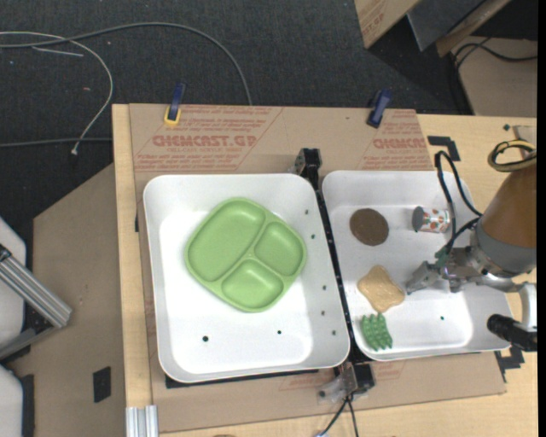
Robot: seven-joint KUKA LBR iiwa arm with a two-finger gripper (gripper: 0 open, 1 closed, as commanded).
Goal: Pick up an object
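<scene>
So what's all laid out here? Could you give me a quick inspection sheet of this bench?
Surface: bench bearing left bin and right bin.
Job's things: brown disc, tan piece, green piece, small can, all in the right bin.
Clutter: green divided plate in the left bin.
Tool: tool beside the tan piece, holding nothing visible.
Cables: black cable to the arm; grey cable on the floor.
Surroundings: dark carpet, cardboard box.

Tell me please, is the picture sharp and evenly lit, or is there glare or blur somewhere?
Camera view: even, soft lighting, faint shadows; the white bins look bright with mild washout; the green plate is crisp; the gripper is slightly soft, so its fingers are hard to read; the small can shows a little shine.
</scene>
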